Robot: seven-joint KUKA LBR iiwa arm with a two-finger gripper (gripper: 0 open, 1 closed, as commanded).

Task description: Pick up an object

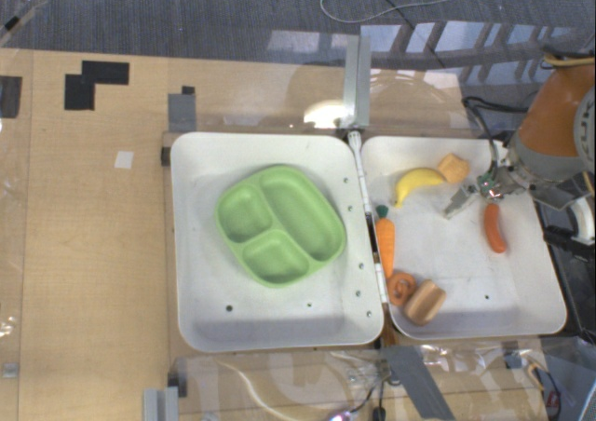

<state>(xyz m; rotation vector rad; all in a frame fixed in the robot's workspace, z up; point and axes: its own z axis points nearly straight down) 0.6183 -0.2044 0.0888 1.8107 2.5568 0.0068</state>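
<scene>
With the gripper [463,201] spread empty beside the banana [416,183], a grasp could be missed if closed short.

Wooden bench [84,251], two white bins [200,317] side by side, black patches [93,82]

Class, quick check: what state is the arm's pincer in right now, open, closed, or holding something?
Pincer: open, holding nothing, poised over the right bin between the banana and the sausage.
</scene>
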